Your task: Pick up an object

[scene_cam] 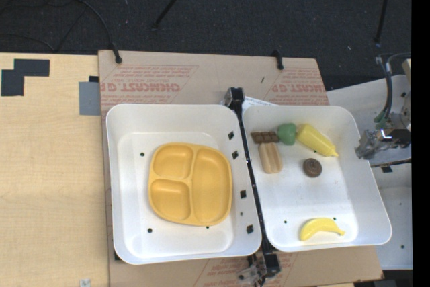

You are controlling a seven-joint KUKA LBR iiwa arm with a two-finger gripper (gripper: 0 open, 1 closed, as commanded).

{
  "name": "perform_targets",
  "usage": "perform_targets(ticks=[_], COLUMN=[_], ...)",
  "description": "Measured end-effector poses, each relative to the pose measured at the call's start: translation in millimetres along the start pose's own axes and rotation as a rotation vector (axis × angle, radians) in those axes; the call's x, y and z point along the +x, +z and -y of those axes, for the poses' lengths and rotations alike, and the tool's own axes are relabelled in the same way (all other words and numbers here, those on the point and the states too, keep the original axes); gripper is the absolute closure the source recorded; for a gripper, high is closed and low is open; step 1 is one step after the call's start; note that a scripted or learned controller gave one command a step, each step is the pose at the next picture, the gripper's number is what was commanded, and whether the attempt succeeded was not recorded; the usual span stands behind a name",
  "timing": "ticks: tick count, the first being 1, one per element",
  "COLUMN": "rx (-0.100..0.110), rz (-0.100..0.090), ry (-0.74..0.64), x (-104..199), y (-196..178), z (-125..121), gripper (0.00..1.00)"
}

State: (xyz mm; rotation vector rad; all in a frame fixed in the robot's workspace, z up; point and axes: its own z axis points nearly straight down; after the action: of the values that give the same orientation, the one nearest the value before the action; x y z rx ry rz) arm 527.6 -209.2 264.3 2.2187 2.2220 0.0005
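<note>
The right bin [363, 212] holds several small items. A green ball [287, 133] lies at the back, touching a dark brown bar [265, 137] on its left and a yellow wedge-shaped piece [316, 140] on its right. Just in front of the bar is a tan block [270, 158]. A brown round disc [312, 167] lies near the middle. A yellow banana [320, 229] rests near the front rim. My gripper [380, 142] shows as a grey shape outside the bin's right rim, apart from every item and with nothing seen in it.
The left bin [127, 225] contains a yellow divided plate [191, 183]. A black divider rail [246, 171] runs between the bins. Cardboard [201, 80] lies under both, with a wooden bench top [47, 178] to the left. Cables and stands hang at the right edge.
</note>
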Motion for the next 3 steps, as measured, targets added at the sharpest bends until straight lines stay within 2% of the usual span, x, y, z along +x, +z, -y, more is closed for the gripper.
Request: perform_targets(ticks=[2,3], rx=[0.005,0.007], rz=[-0.003,-0.003], ry=[-0.003,-0.002], x=[99.5,150.2], y=[3.7,22.3], z=[-6.2,-15.8], gripper=[1.0,1.0])
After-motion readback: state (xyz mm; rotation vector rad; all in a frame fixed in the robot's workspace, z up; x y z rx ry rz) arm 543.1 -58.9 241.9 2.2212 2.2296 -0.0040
